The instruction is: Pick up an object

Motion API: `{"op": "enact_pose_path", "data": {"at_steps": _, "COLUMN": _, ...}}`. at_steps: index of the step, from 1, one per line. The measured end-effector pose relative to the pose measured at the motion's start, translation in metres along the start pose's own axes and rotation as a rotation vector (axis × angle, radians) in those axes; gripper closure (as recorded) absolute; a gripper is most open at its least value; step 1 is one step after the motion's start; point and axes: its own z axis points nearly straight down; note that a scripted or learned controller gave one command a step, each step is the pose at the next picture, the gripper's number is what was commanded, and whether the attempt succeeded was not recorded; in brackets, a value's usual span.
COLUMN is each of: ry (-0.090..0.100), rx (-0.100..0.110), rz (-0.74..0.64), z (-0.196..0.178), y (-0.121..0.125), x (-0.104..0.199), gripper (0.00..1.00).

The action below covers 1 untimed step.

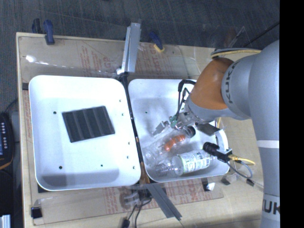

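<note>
One gripper [176,121] low among clear bottles [183,163], right bin [142,91].

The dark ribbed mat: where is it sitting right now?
The dark ribbed mat lies flat near the middle of the left bin, well apart from the clear plastic bottles in the right bin.

Hand [175,122] over bottles [183,152] in rt bin [142,91].
</note>
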Motion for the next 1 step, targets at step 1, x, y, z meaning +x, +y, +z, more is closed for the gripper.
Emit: {"op": "enact_pose_path", "data": {"at_steps": 1, "ry": -0.001, "rx": -0.003, "rz": -0.017, "z": -0.0004, "y": -0.0432, "x": -0.0039, "gripper": 0.0}}
